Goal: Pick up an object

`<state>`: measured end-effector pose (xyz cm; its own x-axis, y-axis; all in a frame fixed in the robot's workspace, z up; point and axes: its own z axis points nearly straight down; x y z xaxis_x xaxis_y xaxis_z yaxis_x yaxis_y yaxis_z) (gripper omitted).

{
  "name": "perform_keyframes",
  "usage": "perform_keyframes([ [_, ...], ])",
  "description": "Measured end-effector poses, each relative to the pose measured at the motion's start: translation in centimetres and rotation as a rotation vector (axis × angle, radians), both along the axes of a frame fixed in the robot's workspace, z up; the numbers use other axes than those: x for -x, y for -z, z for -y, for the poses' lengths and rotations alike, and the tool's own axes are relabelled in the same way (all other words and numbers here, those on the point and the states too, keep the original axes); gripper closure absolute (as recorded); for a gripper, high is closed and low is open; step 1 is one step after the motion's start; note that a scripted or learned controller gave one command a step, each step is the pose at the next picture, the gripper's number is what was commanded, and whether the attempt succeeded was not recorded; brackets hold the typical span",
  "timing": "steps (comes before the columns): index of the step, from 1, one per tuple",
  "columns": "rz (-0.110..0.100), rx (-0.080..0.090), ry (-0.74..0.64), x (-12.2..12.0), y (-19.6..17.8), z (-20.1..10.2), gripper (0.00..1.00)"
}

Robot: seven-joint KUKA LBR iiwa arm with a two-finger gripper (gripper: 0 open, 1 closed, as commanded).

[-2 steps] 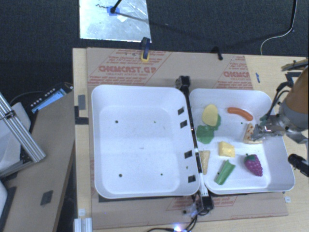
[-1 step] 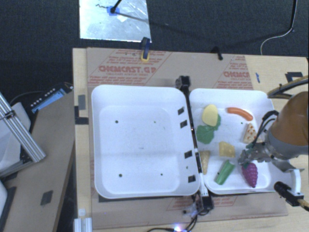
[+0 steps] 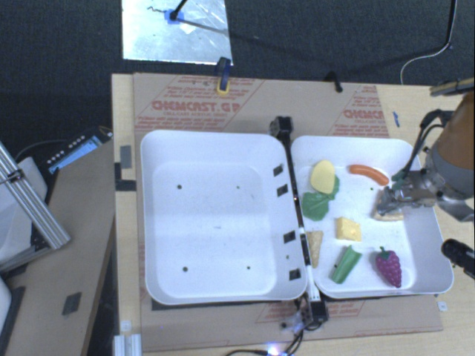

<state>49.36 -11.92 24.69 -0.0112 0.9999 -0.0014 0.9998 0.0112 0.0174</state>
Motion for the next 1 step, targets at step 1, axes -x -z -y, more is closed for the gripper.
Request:
perform_keyframes([
  [1,-0.004,0.001,0.004,-1.55,-9.59,-0.75,1.00],
])
